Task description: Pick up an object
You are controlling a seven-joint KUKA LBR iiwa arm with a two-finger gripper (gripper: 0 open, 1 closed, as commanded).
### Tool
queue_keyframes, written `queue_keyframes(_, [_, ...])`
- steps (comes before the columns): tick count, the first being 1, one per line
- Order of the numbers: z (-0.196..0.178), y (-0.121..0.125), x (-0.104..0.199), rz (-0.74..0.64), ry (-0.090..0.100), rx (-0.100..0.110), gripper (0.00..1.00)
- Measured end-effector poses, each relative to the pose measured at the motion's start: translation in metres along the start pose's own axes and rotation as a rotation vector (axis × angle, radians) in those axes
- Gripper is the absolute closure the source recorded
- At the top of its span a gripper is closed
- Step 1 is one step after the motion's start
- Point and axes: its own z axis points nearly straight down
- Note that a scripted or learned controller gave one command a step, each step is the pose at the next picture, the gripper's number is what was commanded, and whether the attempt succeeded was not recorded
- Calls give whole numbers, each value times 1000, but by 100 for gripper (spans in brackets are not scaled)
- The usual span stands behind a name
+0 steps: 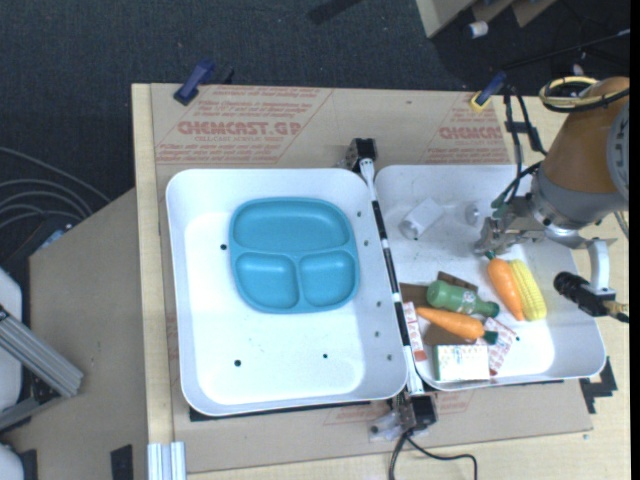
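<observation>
Carrot (505, 286) lies just below the tool (495, 236) in the right bin (570, 363); approach step, nothing visibly held, its opening unclear. Next: descend squarely and close.

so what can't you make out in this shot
- Gripper: too small and dark in the camera view to tell its state or whether it touches the carrot.
- Small box: label print too small to read.
- Green bottle: its label is blurred.
- Arm: cut off by the right edge.

The arm (590, 148) is cut off at the right edge (hand (497, 236) fingers indistinct).
</observation>
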Motion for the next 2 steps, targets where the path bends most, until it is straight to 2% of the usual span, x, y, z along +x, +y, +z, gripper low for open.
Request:
queue_keyframes(1, [0,0,0,0,0,0,0])
queue_keyframes(2, [20,71,3,-2,-1,1,0])
